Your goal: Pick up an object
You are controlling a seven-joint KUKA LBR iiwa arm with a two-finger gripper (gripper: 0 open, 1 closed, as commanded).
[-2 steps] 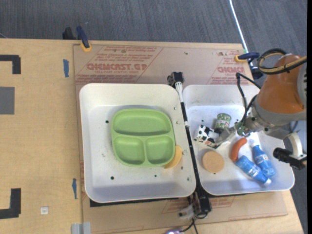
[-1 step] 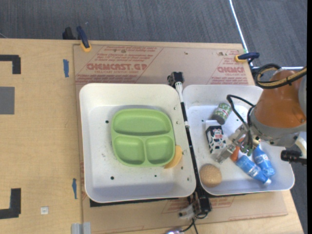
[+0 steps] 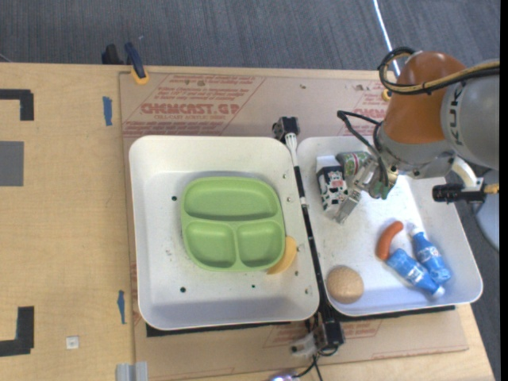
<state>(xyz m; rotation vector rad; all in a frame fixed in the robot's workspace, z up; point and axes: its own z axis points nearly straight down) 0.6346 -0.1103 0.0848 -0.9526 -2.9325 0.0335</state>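
Grey arm (image 3: 444,125) slanting over right bin (image 3: 468,280)

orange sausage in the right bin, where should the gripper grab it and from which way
Grip the orange sausage across its narrow middle, coming straight down from above. It lies flat and slanted on the bin floor, so the fingers should close across its short width. The blue packets crowd its lower right end; the middle looks clearer.
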